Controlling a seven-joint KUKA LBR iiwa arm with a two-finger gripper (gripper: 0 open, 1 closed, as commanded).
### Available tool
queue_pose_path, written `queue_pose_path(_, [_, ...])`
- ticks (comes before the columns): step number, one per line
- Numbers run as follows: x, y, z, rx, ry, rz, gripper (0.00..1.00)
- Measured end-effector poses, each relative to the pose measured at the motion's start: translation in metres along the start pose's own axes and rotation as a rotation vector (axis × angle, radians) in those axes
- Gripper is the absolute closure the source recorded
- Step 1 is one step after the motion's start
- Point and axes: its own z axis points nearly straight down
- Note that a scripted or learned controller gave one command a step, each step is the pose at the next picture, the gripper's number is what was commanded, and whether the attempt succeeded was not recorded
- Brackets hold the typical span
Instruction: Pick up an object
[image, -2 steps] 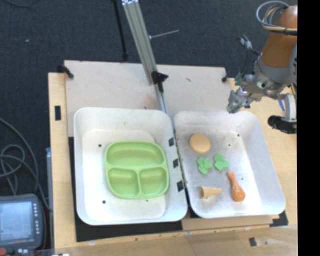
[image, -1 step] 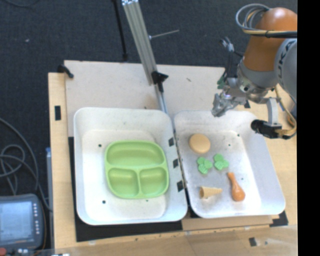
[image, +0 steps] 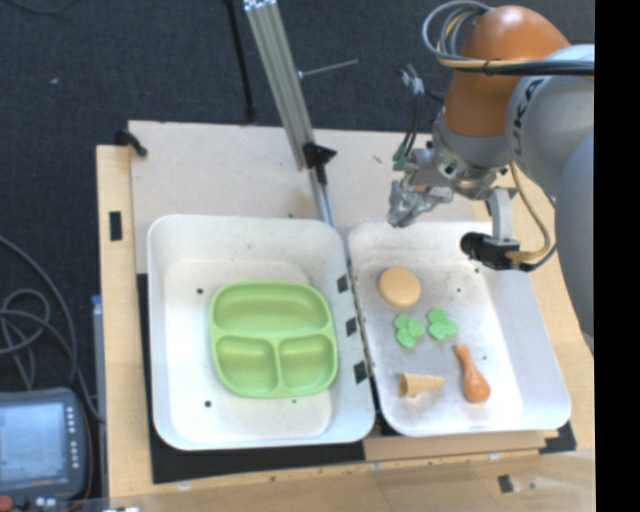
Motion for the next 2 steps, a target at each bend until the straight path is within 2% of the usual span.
queue_pose_path(2, [0.107, 0.004, 0.017, 0.003, 0.0, 0.0, 1.0])
